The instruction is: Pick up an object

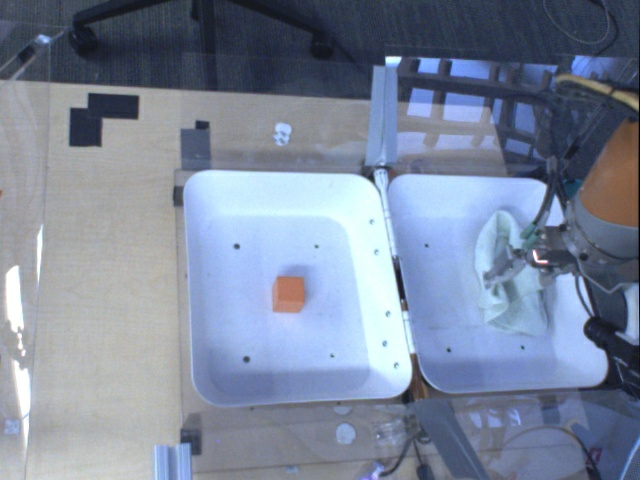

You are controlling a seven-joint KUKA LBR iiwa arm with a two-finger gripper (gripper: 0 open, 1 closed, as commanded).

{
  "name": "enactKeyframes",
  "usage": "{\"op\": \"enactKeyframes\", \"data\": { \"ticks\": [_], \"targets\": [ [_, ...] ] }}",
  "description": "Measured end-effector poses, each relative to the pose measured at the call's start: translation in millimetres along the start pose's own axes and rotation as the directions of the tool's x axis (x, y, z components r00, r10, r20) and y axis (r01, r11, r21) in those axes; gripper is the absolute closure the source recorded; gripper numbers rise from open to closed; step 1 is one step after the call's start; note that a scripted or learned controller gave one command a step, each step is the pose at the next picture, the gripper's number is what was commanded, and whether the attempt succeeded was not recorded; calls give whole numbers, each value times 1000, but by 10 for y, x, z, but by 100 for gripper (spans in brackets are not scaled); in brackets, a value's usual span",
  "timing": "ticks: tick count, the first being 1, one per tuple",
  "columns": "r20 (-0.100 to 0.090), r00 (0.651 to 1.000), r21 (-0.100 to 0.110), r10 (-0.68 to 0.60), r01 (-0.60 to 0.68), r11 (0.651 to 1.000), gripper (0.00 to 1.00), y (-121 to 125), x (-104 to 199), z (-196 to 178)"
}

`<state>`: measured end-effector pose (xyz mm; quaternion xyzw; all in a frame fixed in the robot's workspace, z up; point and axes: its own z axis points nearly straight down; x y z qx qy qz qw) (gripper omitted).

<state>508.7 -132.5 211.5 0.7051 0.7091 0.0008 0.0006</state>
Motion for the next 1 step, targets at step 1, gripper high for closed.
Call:
{"op": "enactKeyframes", "data": {
  "ticks": [1],
  "targets": [
    [3,998,-11,59,-59,998,0,261,-229,1176]
  ]
}}
